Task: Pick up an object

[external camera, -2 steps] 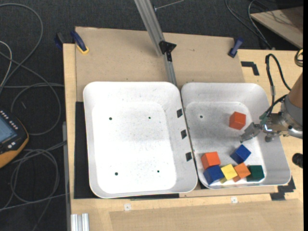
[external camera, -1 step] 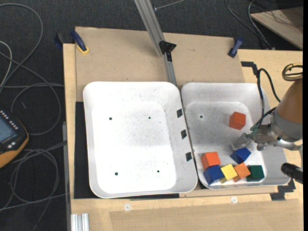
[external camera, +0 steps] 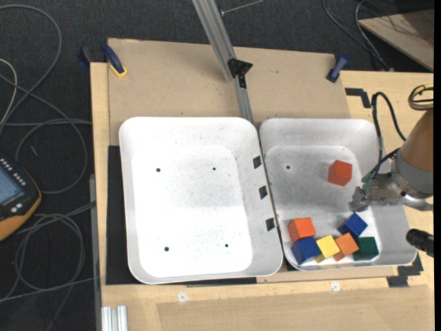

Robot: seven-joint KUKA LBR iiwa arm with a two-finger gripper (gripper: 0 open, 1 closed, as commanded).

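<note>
I see 2 white bins (external camera: 186, 133) that look like smooth plastic with a faint sheen, their floors peppered with dark specks. The bench (external camera: 172, 81) under them reads as pale, matt wood. The blocks (external camera: 331, 243) at the lower right look matt and plainly painted, as does the orange one (external camera: 340, 173). A brushed metal rail (external camera: 217, 33) crosses the upper middle. The floor (external camera: 48, 54) at the upper left looks like rough dark carpet.

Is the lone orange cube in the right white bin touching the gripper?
Apart. In the camera view, bare white bin floor shows between the lone orange cube and the gripper, which sits lower and to the right of it.
</note>
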